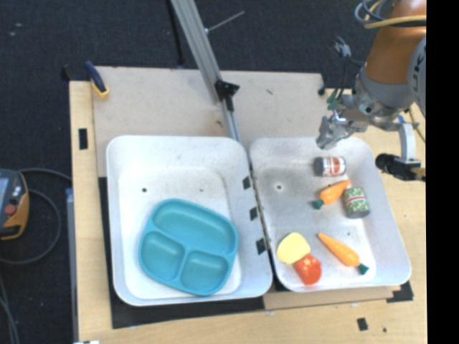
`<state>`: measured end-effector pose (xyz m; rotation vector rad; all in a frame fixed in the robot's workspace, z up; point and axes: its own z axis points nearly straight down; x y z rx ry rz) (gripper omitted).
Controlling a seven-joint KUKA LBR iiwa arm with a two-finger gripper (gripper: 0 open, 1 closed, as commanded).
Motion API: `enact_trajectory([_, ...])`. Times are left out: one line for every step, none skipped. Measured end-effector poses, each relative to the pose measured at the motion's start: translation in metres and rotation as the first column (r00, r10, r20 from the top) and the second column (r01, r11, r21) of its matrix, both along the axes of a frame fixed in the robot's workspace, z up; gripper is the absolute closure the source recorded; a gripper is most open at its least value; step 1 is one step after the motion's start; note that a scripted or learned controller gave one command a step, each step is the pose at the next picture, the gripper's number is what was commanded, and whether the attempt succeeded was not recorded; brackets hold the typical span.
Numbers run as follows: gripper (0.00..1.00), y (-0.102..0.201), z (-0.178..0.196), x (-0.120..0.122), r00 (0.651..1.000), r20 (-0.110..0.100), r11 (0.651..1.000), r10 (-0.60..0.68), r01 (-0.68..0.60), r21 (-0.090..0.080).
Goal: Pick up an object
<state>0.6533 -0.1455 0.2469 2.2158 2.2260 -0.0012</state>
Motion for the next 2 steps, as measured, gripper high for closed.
enact_trajectory([1.00, 0.052, 0.010, -0.008, 1.000, 0.002, 1.000, 0.002, -0.002, 0.002])
enact_trajectory([1.00, 0.112, 0.001, -0.014, 1.000, 0.000, 1.000, 0.002, -0.002, 0.001])
